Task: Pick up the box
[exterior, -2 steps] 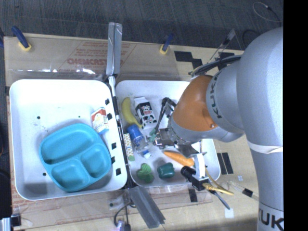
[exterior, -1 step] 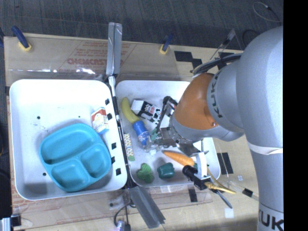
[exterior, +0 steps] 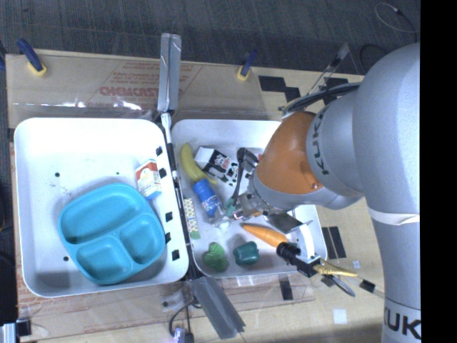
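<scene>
Cardboard-covered bench [exterior: 86,77] under two glossy white bins. Reaching in from the right, the bulky grey arm [exterior: 378,127] bends over the right bin [exterior: 214,127], its gripper [exterior: 243,204] low among clutter — whether it is wide or narrow I cannot tell. Just left lies a blue bottle [exterior: 207,197]; beyond, a curved yellow banana [exterior: 188,163]. Farther left, in the left bin [exterior: 43,141], the small red-and-white box [exterior: 148,179] touches a smooth blue compartment tray [exterior: 111,234].

Robotics lab test bench: a grey industrial arm [exterior: 371,141] reaches over two white bins [exterior: 28,213] of toy food, clamped board [exterior: 93,84] beneath, dark carpet [exterior: 214,13] beyond.
</scene>
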Robot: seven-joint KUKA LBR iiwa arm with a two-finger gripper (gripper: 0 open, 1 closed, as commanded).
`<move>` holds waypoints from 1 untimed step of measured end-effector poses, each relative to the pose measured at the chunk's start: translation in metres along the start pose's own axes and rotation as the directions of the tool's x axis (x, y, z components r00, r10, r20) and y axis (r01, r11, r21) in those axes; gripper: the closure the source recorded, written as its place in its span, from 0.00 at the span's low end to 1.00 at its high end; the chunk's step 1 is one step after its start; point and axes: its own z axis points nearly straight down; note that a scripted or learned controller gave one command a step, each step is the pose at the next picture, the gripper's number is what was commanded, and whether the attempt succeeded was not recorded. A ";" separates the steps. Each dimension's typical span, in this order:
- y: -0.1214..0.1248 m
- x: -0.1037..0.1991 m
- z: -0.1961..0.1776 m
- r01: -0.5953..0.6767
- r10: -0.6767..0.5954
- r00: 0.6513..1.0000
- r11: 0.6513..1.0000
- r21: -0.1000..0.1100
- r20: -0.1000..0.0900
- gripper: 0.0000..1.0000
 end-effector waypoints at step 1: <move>-0.007 0.008 0.000 0.235 -0.235 0.972 0.972 -0.004 0.008 1.00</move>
